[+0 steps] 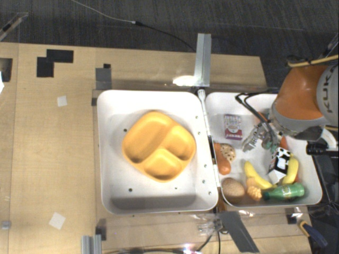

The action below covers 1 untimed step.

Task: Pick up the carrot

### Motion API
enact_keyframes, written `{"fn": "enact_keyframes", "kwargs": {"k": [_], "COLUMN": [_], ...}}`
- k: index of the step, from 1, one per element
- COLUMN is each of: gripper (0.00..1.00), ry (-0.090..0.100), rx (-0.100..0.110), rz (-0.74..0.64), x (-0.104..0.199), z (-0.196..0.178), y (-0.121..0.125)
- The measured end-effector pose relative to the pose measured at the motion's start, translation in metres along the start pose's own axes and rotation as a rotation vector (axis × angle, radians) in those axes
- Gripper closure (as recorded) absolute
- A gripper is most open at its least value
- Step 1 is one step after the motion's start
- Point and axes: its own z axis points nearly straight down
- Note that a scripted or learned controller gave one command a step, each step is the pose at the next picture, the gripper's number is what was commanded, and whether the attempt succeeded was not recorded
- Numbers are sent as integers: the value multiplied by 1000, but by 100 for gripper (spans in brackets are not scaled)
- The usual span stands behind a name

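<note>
Carrot (224, 162) lies left of your hand (256, 139), long axis near-to-far along the bin wall; hand's spread: cannot tell.

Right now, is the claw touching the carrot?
Apart. The camera view shows bare white floor of the right bin between the claw and the carrot, which lies beside a cookie.

left shallow white bin (106, 157): yellow sectioned plastic plate (159, 144) at centre | right shallow white bin (318, 192): orange carrot (223, 160) along left wall; brown potato (232, 187) at near-left corner; yellow bananas (257, 175), green bottle (284, 191) by near edge | metal two-finger gripper (258, 138) low over mid-bin, right of small red-white packet (232, 126)
</note>
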Motion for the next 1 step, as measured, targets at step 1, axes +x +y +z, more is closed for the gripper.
{"fn": "enact_keyframes", "kwargs": {"k": [1], "gripper": [100], "ry": [-15], "rx": [-7], "rz": [127], "x": [6], "z": [-137], "y": [11]}}
